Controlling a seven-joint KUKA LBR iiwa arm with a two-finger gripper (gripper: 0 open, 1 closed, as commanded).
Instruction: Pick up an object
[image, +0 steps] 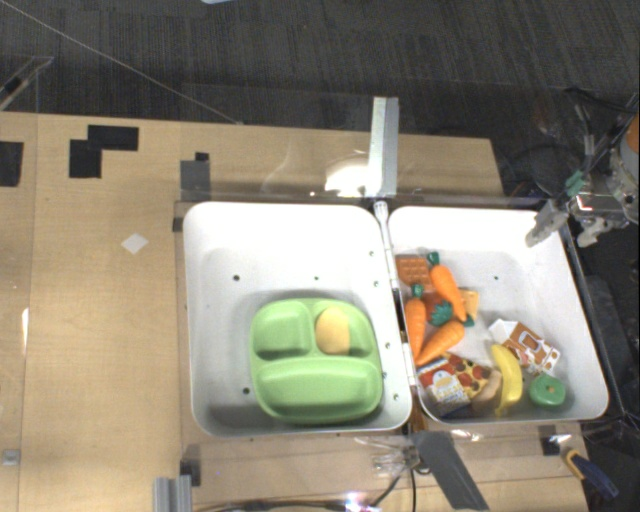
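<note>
Progress on the pick appears nil: every object lies in a bin, nothing is lifted, and the whole approach, descent and grasp remain, as judged from this view. The two-finger gripper (556, 222) hangs at the 1 o'clock corner of the right shallow white plastic bin (500, 232), just over its rim and well apart from the toys; whether it is spread or pressed together cannot be told at this size.

The candidate objects cluster from the centre toward 6 o'clock of that bin: three orange plastic carrots with green tops (437, 312), one yellow plastic banana (508, 372), one round green plastic piece (547, 391), one white and orange toy carton (526, 345), one printed pizza-picture box (457, 378) and one small orange packet (412, 268) at 11 o'clock of the pile.

The left shallow white plastic bin (215, 300) holds one green three-compartment plastic tray (300, 385), with one pale yellow rounded toy (333, 331) in its 1 o'clock compartment. Both bins rest on the tan tabletop (90, 330).
</note>
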